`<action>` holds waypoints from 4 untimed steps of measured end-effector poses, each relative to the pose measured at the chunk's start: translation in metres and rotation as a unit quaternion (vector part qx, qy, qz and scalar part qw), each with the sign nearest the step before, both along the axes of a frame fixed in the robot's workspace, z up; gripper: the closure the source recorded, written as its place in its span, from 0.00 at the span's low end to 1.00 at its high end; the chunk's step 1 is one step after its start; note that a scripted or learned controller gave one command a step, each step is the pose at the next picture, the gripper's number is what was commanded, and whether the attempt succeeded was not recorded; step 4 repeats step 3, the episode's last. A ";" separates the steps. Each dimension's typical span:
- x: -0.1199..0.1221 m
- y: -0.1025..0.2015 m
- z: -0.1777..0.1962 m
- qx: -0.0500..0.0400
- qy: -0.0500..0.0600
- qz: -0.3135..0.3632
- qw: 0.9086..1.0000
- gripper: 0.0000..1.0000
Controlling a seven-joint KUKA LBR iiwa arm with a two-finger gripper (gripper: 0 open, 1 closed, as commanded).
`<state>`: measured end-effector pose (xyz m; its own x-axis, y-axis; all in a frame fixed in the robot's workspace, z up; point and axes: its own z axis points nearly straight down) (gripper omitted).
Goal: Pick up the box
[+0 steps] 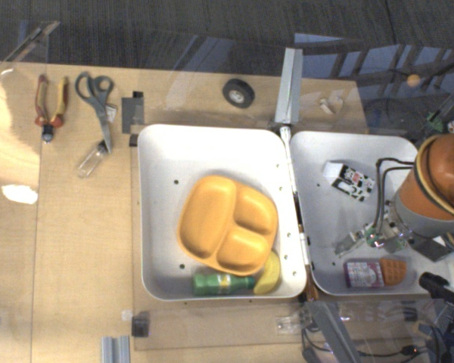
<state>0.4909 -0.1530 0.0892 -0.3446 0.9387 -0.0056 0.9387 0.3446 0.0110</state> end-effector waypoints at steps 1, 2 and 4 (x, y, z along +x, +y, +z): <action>0.026 0.046 0.000 0.000 -0.003 -0.099 0.995 0.00; -0.002 0.017 0.015 0.001 0.004 -0.051 0.999 0.00; -0.002 0.033 0.033 0.002 0.003 -0.190 0.982 0.00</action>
